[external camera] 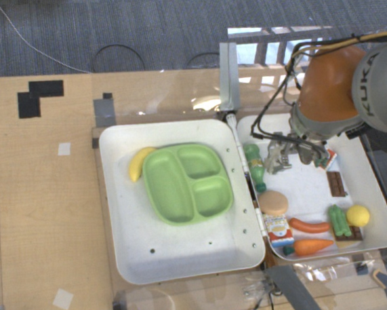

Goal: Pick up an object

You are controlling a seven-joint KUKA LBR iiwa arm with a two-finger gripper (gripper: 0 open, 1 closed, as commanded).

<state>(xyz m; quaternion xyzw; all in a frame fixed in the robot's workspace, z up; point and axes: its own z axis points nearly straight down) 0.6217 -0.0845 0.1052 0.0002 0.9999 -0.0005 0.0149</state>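
While the gripper (285,157) hangs low over the right bin (377,188), its hold is too blurred to judge. Toy food lies beneath: a carrot (313,246), a lemon (358,216). Seemingly mid-approach; next it needs one chosen target.

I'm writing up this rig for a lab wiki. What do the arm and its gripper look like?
The arm is a rounded grey shell with dark lettering on its side, joined to a broad glossy orange band above the wrist. Thin black cables loop from the wrist area towards the tool. The gripper is a small grey metal assembly with dark parts, hanging below the orange band.
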